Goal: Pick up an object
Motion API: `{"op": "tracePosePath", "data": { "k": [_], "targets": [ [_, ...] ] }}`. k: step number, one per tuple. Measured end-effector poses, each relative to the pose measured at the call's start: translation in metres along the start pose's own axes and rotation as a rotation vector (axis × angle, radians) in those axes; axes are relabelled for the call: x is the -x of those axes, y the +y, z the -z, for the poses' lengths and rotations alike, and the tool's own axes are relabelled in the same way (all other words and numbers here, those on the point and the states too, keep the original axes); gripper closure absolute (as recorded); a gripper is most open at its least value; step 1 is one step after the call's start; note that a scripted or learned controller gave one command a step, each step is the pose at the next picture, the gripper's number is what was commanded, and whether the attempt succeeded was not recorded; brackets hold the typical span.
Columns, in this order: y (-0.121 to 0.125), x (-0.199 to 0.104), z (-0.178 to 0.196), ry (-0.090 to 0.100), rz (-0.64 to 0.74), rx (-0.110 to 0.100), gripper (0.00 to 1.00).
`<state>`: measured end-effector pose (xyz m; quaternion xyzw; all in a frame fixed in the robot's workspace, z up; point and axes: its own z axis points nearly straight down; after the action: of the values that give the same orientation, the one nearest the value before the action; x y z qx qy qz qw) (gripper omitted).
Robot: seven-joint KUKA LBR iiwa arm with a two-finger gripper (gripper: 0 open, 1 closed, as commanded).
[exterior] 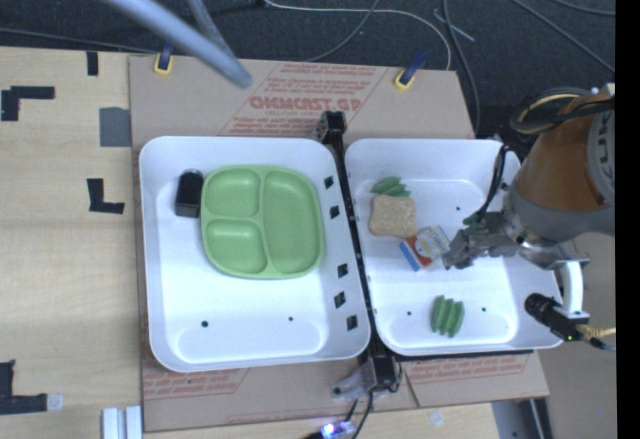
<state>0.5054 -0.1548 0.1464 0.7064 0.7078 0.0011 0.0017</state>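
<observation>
Objects: several small things lie in the right shallow white bin (392,331), none lifted.
Tan piece: a tan, bread-like square slice (393,216) lies in the upper left part of the right bin.
Green pods, upper: a small dark green bean-like item (391,188) sits just above the tan slice, touching or nearly so.
Green pods, lower: a green ribbed pod-shaped toy (447,315) rests near the front wall of the right bin, apart from the rest.
Packet: a small red, blue and clear packet (421,248) lies just right of the tan slice, at the pincer's tip.
Pincer: the dark pincer (461,249) is low in the right bin beside the packet; whether its fingers are apart or together cannot be told.
Arm: the grey arm with an orange band (563,182) reaches in from the right.
Left bin: the left shallow white bin (240,335) holds a light green divided plastic plate (264,221) and a small black block (188,194) touching the plate's left edge.
Table: both bins rest on a cardboard sheet (300,95) on the wooden table (60,257).
</observation>
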Motion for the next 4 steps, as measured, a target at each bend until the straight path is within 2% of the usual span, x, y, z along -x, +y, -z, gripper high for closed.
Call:
{"op": "tracePosePath", "data": {
  "k": [2,4],
  "targets": [
    [0.010,-0.008,0.099,-0.001,0.001,0.002,1.00],
    [0.046,-0.114,0.083,0.001,0.004,-0.006,1.00]
  ]
}}
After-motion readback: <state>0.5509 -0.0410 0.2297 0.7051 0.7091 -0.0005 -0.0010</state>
